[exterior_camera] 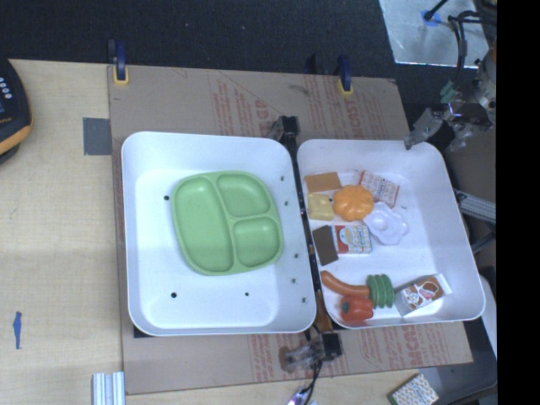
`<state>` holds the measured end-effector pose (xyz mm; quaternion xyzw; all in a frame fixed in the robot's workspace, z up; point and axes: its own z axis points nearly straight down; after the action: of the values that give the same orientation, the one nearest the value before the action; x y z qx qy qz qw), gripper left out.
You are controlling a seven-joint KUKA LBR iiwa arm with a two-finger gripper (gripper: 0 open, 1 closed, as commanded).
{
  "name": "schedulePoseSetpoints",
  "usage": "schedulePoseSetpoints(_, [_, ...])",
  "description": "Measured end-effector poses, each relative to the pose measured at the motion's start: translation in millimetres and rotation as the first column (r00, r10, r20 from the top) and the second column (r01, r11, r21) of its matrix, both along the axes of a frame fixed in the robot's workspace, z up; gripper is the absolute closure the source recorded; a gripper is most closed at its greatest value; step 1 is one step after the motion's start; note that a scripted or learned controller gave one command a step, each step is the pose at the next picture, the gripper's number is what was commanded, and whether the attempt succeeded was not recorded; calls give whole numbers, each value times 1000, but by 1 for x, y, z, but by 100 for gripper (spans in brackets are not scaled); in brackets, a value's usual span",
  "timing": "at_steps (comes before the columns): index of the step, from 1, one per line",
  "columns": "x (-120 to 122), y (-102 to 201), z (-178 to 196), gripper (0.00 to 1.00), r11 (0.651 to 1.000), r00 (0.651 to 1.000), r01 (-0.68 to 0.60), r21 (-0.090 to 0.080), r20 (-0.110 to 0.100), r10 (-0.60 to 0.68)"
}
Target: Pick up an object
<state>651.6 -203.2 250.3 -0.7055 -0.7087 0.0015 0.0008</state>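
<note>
While my grey two-finger gripper (439,125) hovers off the right white bin's (439,226) far corner, state unreadable, nothing is picked; I'd next descend onto the round orange plastic fruit (353,202) inside.

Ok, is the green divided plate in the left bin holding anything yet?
Empty. The green divided plate lies flat in the left bin, and all three of its compartments show bare green.

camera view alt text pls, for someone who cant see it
Two white bins sit side by side: the left bin holds a green divided plate, and the right bin holds small toy foods, including an orange pumpkin.
</note>
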Motion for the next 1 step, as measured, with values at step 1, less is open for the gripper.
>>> schedulePoseSetpoints(1, [-57,48,-132,0,1000,1000,0,8,-9,0])
